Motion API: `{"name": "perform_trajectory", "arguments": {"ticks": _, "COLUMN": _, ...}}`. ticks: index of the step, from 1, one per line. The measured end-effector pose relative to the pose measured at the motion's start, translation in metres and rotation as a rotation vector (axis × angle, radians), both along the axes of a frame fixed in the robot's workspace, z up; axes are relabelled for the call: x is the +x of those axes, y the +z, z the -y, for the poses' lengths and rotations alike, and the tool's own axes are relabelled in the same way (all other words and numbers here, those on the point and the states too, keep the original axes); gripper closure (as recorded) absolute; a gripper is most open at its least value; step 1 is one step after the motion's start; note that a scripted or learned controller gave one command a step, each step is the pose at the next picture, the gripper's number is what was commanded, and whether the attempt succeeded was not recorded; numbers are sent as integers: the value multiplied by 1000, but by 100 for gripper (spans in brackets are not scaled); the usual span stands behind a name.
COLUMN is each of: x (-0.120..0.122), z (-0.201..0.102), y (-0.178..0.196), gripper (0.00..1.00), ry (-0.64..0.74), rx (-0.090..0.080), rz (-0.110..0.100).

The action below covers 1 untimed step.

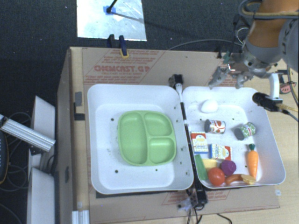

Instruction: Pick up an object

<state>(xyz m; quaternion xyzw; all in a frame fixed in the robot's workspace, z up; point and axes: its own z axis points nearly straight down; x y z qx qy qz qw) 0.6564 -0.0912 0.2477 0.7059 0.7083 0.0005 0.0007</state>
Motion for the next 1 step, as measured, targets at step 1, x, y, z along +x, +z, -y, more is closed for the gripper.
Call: {"name": "perform_trajectory", "arguments": {"ticks": 1, "x": -4, "z": 12, "y": -164, "gripper": 0, "ry": -2, "rx": 0, "rz": -1}}
